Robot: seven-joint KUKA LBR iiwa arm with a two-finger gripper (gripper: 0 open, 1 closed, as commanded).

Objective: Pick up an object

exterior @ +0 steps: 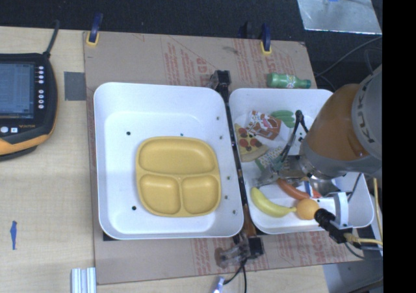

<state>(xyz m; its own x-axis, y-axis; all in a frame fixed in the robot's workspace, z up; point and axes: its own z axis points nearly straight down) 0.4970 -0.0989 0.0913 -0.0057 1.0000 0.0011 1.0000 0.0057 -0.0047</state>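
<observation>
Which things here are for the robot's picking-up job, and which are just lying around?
For the job:
gripper, down in the right bin
banana
pizza slice
carrot-like orange piece

Just lying about:
yellow divided tray in the left bin
green bottle on the cardboard
control tablet on the bench

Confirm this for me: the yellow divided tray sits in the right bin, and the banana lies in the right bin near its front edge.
One thing is wrong. The camera view shows the yellow divided tray in the left bin, not the right one. The rest holds: the banana lies in the right bin near its front edge.
</observation>
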